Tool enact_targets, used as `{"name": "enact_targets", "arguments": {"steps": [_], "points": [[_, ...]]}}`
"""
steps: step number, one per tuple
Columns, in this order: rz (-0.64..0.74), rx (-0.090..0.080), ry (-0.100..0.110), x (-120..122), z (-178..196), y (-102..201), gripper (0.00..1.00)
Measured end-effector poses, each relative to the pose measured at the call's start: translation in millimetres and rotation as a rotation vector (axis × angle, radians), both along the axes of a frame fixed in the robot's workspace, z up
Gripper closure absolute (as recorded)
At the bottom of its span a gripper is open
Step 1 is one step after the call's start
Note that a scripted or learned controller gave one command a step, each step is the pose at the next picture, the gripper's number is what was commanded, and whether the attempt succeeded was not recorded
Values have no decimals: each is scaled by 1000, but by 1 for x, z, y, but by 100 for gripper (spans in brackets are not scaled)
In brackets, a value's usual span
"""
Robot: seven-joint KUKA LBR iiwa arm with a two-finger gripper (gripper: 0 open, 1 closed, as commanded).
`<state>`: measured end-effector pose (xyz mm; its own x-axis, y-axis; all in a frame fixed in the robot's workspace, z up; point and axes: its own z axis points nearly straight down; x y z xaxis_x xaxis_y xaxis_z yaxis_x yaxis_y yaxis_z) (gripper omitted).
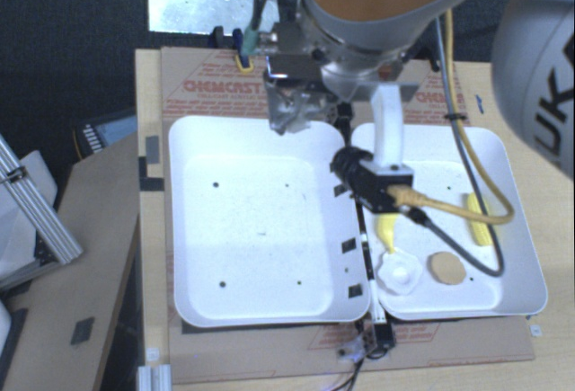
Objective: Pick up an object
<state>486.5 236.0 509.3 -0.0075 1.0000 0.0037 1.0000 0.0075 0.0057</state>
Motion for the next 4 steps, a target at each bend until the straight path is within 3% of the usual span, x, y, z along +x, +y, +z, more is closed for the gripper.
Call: {"name": "enact_targets", "arguments": {"steps": [1, 2, 3, 4], "points": [[-1, -2, 2, 0, 19, -2, 100], [-1, -2, 4, 0, 18, -2, 0], [4, -1, 2, 0, 29, -1, 100], [6, -1, 3, 0, 29, -1, 0]]}}
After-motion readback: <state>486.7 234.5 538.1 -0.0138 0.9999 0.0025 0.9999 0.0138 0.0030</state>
